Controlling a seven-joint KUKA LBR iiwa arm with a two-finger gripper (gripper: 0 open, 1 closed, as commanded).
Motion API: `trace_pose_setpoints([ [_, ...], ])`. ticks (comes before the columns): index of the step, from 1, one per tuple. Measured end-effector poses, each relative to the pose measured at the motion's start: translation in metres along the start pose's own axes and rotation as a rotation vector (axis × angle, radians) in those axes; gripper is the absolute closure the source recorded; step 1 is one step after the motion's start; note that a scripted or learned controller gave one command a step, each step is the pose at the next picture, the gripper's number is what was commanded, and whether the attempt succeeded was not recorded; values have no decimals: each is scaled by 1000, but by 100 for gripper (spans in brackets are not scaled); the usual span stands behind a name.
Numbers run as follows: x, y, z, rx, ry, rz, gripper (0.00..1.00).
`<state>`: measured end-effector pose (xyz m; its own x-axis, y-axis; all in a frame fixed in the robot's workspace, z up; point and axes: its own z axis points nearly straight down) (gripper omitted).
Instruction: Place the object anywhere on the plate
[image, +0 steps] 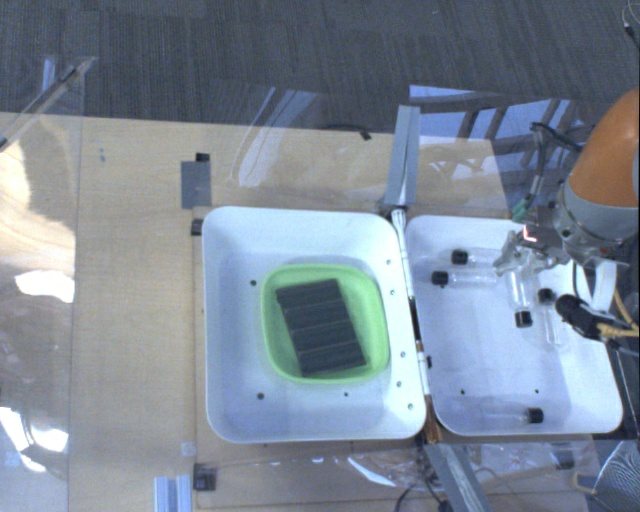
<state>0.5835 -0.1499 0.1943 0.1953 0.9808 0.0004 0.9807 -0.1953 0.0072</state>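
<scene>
A dark grey ribbed block (320, 327) lies flat on the green plate (272, 318), turned slightly off the plate's square. The plate sits in the middle of the left white bin (230, 250). My gripper (524, 262) hangs over the upper right part of the right bin (600, 400), well away from the block and the plate. Nothing shows between its tips. The arm's orange band (612, 150) is at the right edge of the view.
Several clear tubes with black caps lie in the right bin: two at its upper left (448, 278), one near the gripper (522, 317), one at the front (534, 415). A grey post (403, 160) stands behind the seam between the bins.
</scene>
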Motion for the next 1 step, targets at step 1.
trace_pose_setpoints([
  [1,55,-63,10,3,1,-305,100],
])
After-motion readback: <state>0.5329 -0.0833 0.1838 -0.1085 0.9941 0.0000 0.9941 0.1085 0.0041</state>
